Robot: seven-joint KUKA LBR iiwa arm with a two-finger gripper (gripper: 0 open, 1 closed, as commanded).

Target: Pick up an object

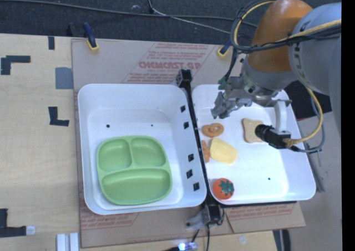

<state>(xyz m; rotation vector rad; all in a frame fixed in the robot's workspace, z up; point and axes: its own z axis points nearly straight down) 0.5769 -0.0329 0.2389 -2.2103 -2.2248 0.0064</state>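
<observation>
- Camera view: gripper (220,111) hangs over the back left part of the right bin (297,189). Open or closed: can't tell from this angle.
- The right bin has the pickable items:
  - round orange slice (212,129) just in front of the gripper
  - toast piece (252,130) to its right
  - yellow chunk (223,150) mid-bin, with a small orange bit (205,150) just beside it on the left
  - tomato (224,188) near the front edge
- Left bin (91,97): green plate (133,169) with three compartments, sitting front left.
- Brown board (111,61) under both bins: red print reads "CHEMCAST GP", and the smaller lines are too small to read.
- Blue clamp (89,36) at the board's back left corner.
</observation>
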